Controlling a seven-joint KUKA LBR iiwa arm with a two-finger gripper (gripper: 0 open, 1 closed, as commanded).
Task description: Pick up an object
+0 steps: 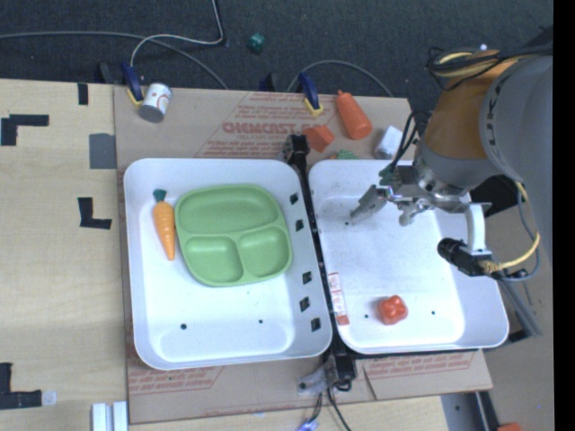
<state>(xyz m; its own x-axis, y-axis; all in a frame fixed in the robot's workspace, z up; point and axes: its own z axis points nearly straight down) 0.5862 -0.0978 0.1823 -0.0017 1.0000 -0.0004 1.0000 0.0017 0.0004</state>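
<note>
Open and empty, the claw (382, 205) hangs over the upper part of the right bin (449, 335), its two fingers (367, 206) spread apart with nothing between them (one points toward the bin divider, the other angles down toward the front). Behind it, toward the arm, sits the grey wrist with its orange band (458, 115). Nearest among the loose things, a small white block (391, 140) lies just past the bin's far rim. Toward the front of the same bin, well apart from the claw, rests a red pepper (392, 310). Beyond the far rim lie an orange bottle-shaped toy (353, 116) and a small orange piece (322, 136). Farther off, in the left bin (144, 330), sits a green divided plate (235, 234), with a toy carrot (164, 228) beside its far edge.
</note>
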